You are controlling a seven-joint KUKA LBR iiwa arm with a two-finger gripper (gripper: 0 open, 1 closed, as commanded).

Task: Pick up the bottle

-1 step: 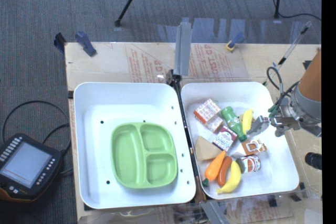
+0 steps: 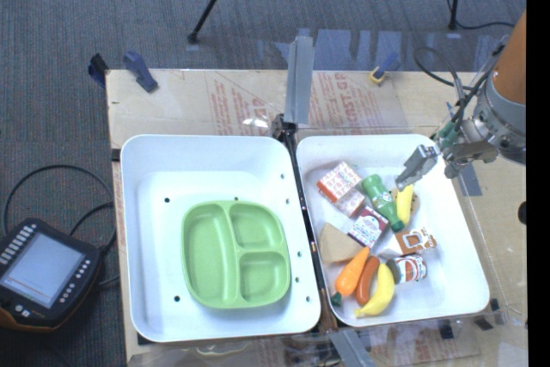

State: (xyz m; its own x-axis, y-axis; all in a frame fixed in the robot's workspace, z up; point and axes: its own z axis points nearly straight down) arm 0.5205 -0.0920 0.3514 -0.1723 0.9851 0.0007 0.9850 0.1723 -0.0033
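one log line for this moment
phase: approach | gripper above right bin, beside green bottle | bottle lying among toy food, not held

The arm [image 2: 507,99] is cut off by the right edge, so just its wrist and part of the orange band show. One finger [image 2: 415,167] of the gripper [image 2: 418,165] reaches over the right bin [image 2: 468,223]; whether the fingers are parted is unclear. It covers the upper end of a yellow piece [image 2: 404,204] beside the green bottle [image 2: 381,200]. The packet [image 2: 338,180] labels are too small to read.
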